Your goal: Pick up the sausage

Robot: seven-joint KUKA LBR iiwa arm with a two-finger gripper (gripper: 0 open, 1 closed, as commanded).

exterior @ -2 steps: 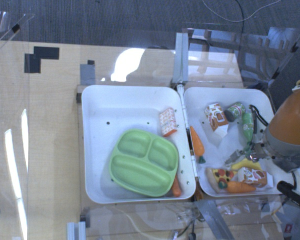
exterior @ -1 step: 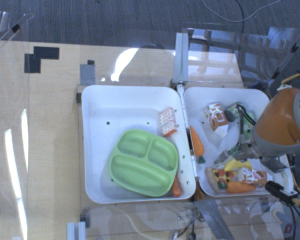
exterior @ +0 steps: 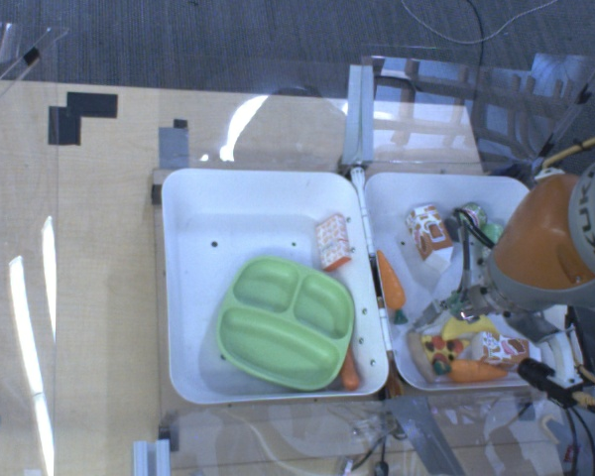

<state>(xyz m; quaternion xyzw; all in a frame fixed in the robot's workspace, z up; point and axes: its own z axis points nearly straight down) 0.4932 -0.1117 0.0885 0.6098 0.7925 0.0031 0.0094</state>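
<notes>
The grey arm with its orange band (exterior: 545, 241) reaches over the right white bin (exterior: 397, 201), its gripper (exterior: 463, 310) low among a pile of toy foods near the bin's front. Finger state: cannot tell. Sausage not identifiable with confidence in that pile. An orange carrot (exterior: 390, 281) lies by the divider. The left white bin (exterior: 193, 206) holds a green compartment plate (exterior: 286, 322) and a small patterned packet (exterior: 332, 241).

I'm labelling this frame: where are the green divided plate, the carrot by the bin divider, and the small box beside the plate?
green divided plate (exterior: 286, 322): camera view, middle ridge.
carrot (exterior: 391, 281): camera view, orange body.
small box (exterior: 332, 242): camera view, printed top face.
</notes>
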